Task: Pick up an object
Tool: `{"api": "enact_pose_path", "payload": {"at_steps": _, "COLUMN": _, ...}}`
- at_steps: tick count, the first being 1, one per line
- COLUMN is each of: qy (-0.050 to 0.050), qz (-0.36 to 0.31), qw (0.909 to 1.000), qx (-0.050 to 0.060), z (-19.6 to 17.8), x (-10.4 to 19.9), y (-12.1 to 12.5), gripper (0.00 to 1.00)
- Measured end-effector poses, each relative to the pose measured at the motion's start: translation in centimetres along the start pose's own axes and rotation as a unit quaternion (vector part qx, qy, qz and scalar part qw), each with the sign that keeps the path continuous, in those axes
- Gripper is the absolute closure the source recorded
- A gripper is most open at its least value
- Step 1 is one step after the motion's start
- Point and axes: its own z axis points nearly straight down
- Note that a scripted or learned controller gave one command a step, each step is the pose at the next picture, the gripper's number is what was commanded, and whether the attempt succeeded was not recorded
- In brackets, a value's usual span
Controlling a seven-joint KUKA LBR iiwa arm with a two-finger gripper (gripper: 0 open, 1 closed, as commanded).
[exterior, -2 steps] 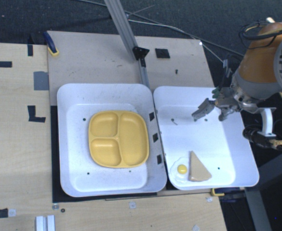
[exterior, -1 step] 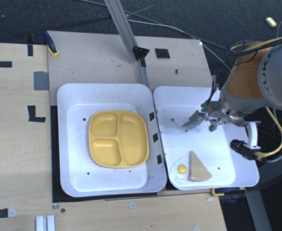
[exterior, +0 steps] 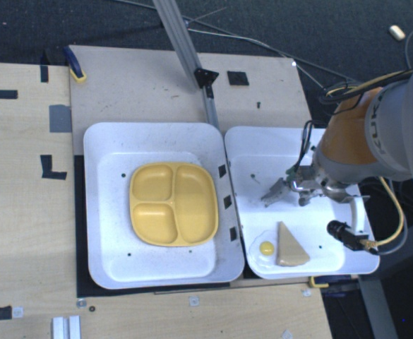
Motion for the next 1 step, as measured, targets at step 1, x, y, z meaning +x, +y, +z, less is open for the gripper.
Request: {"api": "enact_pose_path", "payload": {"at_steps": 1, "qy": 0.001, "qz": -0.001, "qw": 1.0, "qx": -0.001, "z": -1.2, "x": 0.15, "y": 0.08, "gripper": 1.0}}
